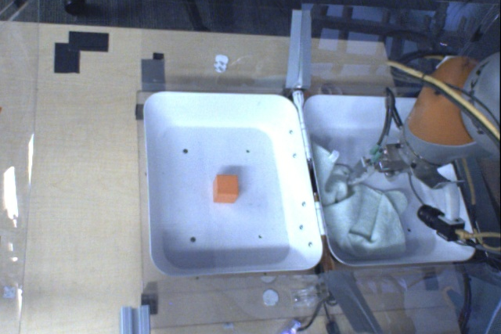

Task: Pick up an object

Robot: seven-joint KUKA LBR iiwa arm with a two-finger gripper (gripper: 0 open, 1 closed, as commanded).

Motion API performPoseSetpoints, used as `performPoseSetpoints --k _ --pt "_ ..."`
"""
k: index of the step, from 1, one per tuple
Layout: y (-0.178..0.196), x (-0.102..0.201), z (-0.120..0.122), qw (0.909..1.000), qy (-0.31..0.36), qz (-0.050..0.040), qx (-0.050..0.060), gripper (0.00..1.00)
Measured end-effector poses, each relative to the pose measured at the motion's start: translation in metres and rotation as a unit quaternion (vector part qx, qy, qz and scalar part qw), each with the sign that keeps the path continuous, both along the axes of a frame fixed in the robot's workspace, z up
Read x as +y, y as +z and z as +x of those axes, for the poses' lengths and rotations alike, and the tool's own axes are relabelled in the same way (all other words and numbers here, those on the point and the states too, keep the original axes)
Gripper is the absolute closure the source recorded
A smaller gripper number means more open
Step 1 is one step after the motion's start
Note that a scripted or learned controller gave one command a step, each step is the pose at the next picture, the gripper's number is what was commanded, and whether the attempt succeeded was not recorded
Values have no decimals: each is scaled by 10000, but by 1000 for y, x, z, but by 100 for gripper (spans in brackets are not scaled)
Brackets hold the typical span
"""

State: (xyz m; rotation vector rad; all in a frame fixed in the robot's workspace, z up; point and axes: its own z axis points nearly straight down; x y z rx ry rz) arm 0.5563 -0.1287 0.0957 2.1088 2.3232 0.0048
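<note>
The arm (pixel 450 117) hangs over the right bin (pixel 344 117), its gripper (pixel 362 170) low above a crumpled white cloth (pixel 368 211). Whether the fingers are open or closed cannot be told; nothing looks lifted, so the pick remains undone. The cloth's long axis runs roughly near-to-far. An orange cube (pixel 226 188) sits in the left bin (pixel 168 168).
</note>
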Motion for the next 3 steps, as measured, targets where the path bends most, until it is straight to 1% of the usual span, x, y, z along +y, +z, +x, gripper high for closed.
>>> performPoseSetpoints --k 1,2,3 --pt "-4 8 -34 9993 -376 -12 -87 0" --pt "8 10 -32 9993 -367 -7 -113 100" --pt "89 56 -13 9829 -1841 10 11 100"
